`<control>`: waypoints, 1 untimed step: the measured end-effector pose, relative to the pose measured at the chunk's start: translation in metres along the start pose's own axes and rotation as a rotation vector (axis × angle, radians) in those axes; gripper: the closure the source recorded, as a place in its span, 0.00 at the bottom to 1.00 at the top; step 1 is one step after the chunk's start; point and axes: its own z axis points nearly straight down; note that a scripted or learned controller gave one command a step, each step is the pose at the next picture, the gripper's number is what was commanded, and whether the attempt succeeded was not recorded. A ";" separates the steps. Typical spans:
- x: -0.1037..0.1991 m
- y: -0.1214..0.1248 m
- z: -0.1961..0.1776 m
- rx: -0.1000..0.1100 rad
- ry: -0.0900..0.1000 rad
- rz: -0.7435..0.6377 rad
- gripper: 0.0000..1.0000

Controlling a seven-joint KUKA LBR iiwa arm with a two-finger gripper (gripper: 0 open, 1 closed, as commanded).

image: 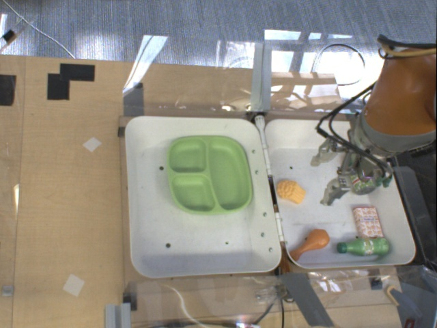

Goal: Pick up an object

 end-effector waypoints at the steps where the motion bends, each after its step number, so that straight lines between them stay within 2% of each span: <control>1: 0.028 -0.020 0.102 0.001 0.002 0.045 0.00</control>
